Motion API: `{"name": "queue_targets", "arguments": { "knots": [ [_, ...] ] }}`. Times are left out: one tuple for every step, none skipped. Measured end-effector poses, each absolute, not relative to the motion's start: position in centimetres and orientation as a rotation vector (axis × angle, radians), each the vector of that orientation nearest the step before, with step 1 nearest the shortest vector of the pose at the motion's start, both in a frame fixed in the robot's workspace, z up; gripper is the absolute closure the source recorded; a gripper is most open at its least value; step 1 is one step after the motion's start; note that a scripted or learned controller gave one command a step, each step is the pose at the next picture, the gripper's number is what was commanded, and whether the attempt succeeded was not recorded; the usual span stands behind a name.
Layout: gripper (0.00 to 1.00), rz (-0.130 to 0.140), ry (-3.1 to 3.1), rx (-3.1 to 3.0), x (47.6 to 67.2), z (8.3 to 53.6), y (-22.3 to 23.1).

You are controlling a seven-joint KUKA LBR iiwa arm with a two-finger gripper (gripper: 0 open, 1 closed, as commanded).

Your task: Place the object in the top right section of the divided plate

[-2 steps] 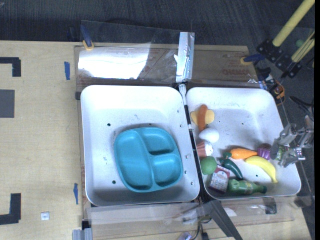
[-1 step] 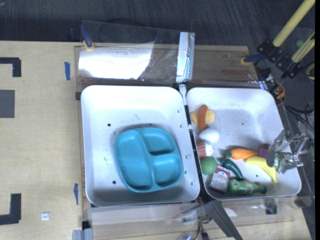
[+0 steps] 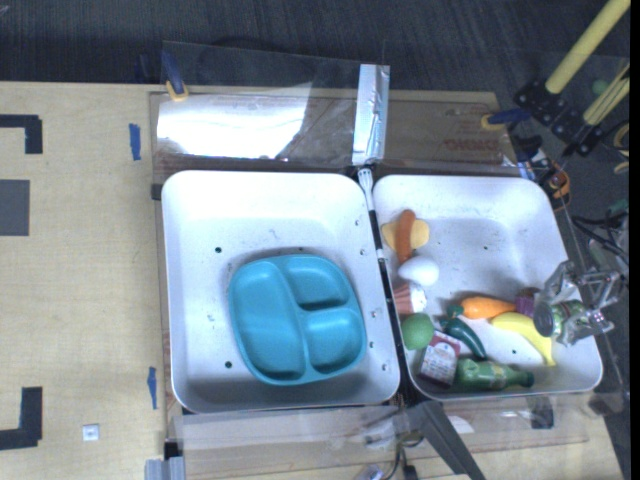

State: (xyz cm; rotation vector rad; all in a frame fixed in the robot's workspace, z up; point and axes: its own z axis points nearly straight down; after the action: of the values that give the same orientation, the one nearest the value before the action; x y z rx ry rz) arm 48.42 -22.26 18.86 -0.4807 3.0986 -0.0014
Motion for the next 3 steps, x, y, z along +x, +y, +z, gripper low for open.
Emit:
{"name": "queue_targets", "arguments": {
  "knots": [
    [1.00,-0.002,2.973,-0.997,49.1,18.4,-22.2],
    [1.00,0.003,2.975,-1.002,48.8,16.9,-22.3],
    [1.00,-0.001,2.771,-1.468,49.0,16.9,-22.2]
  ]
}}
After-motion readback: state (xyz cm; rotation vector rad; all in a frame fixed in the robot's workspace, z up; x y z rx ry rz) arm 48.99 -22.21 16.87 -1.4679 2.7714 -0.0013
